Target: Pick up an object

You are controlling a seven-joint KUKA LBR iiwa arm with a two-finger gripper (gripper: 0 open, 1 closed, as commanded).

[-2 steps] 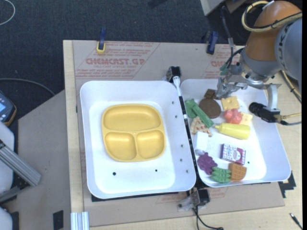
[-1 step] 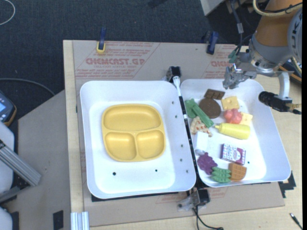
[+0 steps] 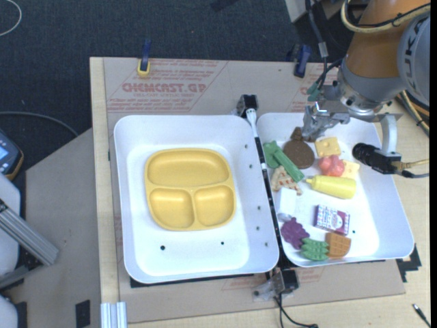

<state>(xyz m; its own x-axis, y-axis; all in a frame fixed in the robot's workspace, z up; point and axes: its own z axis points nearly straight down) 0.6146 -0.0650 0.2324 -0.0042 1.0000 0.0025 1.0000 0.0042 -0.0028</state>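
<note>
Gripper (image 3: 315, 125) — low over the far end of the right bin (image 3: 389, 217), just above the brown round cookie (image 3: 298, 153); whether it is wide or narrow cannot be told from this angle, and nothing shows between its tips.

Arm (image 3: 386, 39) — grey with orange band, reaching in from the right, wrist above the bin's far rim.

Right bin, contents, all lying on the bin floor:
- brown round cookie, at the far end, closest to the gripper;
- green vegetable piece (image 3: 281, 159), along the left wall beside the cookie;
- yellow cheese block (image 3: 328, 146), just right of the cookie;
- red tomato-like piece (image 3: 331, 165), touching the cheese block's near side;
- yellow squeeze bottle (image 3: 334, 186), lying on its side mid-bin;
- tan pretzel-like piece (image 3: 282, 179), left of the bottle;
- purple-and-white carton (image 3: 332, 219), nearer the front;
- purple grapes (image 3: 294, 231), green leafy piece (image 3: 315, 249) and orange waffle piece (image 3: 337, 244), clustered at the near end.

Left bin (image 3: 130, 203) — holds a yellow divided plate (image 3: 190, 187), well apart from the gripper.

Counter (image 3: 109, 101) — cardboard-covered, carrying both bins.

Status, judged: pick not yet made. The approach looks complete or nearly so, with the cookie the likely target. Left to do — close on an object and lift it clear of the bin.
</note>
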